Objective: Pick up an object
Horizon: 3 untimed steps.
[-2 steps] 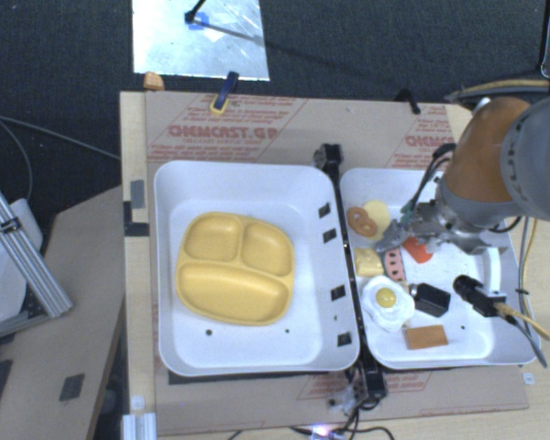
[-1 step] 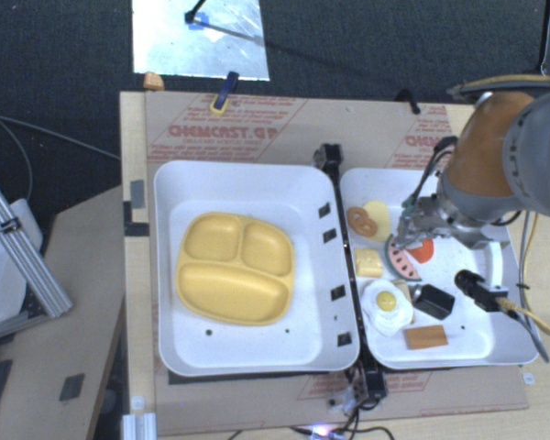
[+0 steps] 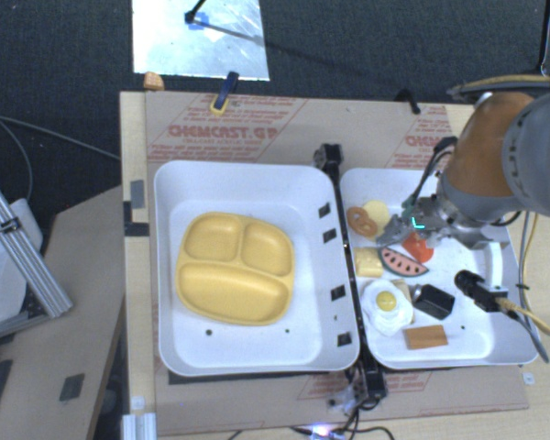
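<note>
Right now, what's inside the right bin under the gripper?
In the right bin, the gripper sits over an orange piece beside the watermelon slice. The arm covers the bin's back corner.

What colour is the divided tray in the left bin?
Pale yellow; the divided tray shows best in the camera view.

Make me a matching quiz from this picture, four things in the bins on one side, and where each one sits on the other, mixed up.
Things:
1. yellow divided tray
2. fried egg
3. watermelon slice
4. brown block

Places:
A. right bin, near its front edge, right of the egg
B. middle of the left bin
C. right bin, just below the gripper
D. right bin, front left, close to the divider between the bins

Pairs: 1-B, 2-D, 3-C, 4-A
</note>
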Available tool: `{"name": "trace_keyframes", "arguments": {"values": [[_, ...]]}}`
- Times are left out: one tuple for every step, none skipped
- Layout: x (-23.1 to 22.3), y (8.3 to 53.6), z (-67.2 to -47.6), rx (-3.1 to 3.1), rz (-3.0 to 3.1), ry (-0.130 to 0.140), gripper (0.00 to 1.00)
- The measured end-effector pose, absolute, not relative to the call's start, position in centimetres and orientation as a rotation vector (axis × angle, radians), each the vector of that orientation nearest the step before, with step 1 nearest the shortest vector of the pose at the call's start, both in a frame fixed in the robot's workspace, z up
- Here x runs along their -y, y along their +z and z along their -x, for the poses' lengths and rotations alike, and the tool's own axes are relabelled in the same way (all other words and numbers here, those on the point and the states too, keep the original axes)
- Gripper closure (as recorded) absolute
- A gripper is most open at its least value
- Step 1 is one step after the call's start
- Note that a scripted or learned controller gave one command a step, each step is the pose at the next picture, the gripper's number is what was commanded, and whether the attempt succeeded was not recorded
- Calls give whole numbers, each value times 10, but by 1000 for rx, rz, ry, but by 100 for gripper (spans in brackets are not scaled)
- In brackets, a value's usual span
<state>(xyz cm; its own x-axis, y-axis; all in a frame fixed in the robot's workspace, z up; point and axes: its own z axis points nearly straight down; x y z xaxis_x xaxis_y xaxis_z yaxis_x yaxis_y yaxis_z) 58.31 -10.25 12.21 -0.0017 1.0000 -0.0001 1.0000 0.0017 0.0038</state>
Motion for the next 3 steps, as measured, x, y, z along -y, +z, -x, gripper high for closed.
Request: {"name": "trace_keyframes", "arguments": {"values": [[149, 86, -506, -2212, -2228, 6, 0], [76, 190, -488, -2229, -2207, 10, 0], [94, 80, -539, -2225, -2218, -2, 0]]}}
